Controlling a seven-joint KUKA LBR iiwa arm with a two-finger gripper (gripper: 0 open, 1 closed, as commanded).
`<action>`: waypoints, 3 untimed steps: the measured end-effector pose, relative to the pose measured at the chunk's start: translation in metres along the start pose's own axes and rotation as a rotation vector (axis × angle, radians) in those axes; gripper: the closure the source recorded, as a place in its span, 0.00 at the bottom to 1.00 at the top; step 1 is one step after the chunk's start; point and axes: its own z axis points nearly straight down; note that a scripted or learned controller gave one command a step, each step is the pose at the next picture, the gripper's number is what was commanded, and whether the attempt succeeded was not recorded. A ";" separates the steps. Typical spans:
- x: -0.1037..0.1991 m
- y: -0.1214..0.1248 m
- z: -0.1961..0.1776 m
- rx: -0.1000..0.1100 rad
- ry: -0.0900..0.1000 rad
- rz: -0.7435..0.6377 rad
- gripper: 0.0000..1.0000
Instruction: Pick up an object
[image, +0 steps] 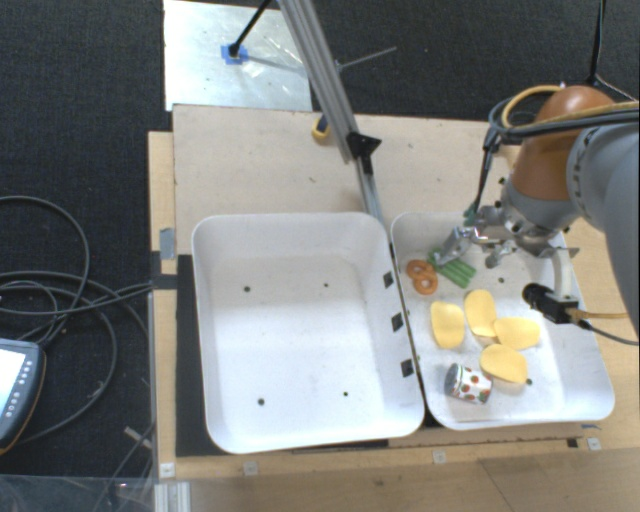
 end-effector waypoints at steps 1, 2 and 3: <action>0.000 0.003 0.040 -0.008 0.001 0.001 0.00; 0.000 0.004 0.026 -0.013 -0.001 0.000 1.00; -0.003 0.002 -0.019 -0.007 -0.001 0.001 1.00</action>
